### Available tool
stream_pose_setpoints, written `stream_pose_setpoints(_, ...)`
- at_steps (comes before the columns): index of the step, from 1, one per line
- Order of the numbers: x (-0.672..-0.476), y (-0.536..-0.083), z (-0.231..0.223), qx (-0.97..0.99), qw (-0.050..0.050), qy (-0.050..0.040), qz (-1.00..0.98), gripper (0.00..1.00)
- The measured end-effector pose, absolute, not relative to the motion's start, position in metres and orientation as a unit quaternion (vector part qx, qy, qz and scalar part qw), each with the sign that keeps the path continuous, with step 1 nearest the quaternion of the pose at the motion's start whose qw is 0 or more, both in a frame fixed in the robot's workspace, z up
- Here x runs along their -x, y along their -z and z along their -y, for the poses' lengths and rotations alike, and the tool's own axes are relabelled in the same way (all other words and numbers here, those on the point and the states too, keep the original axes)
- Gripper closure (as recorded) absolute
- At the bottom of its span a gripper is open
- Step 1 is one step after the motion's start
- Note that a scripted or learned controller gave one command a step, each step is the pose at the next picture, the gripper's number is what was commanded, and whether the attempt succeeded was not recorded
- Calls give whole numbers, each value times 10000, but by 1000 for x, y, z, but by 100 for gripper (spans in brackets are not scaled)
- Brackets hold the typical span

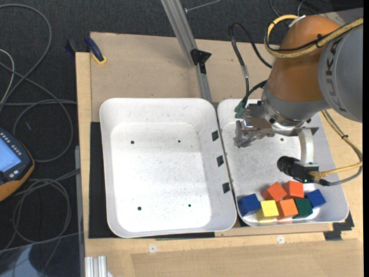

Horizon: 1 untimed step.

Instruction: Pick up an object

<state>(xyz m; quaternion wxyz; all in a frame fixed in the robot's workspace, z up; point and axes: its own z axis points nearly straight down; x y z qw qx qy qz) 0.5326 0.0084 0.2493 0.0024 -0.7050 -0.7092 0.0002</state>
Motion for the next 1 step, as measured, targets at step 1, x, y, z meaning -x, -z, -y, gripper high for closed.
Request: stream_pose_setpoints(1, -523, -240, -65, 7045, 25, -1, 7097, 100)
